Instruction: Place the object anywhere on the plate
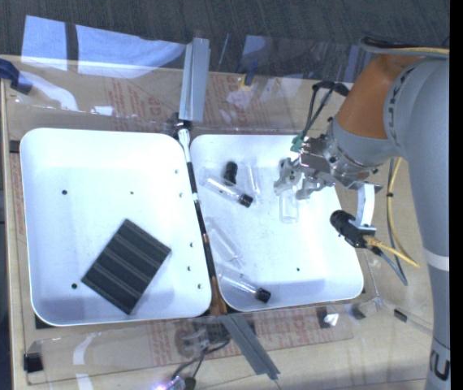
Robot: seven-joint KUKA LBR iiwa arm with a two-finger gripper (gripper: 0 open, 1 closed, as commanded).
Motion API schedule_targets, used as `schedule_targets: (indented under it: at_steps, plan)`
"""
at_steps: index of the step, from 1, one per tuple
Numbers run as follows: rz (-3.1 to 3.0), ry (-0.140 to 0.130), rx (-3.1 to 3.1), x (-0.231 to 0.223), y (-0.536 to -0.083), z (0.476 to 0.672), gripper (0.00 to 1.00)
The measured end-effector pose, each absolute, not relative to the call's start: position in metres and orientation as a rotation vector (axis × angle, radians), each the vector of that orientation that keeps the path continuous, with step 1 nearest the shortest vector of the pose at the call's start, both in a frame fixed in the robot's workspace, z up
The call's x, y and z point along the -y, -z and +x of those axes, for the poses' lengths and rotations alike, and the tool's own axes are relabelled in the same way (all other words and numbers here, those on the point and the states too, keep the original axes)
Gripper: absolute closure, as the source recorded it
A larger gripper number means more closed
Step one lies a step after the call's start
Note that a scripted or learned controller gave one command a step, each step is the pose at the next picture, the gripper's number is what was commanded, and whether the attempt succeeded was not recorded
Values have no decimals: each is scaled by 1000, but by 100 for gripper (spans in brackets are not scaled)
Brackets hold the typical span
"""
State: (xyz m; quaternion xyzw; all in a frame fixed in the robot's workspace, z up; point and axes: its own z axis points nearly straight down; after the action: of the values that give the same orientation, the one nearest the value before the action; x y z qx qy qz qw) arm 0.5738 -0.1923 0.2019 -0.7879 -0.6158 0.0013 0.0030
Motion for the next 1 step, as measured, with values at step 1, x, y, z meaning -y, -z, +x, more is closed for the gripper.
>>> schedule_targets:
  at_steps: [1]
  plan:
    - [-2555,-5,1819,101,-159,645,100]
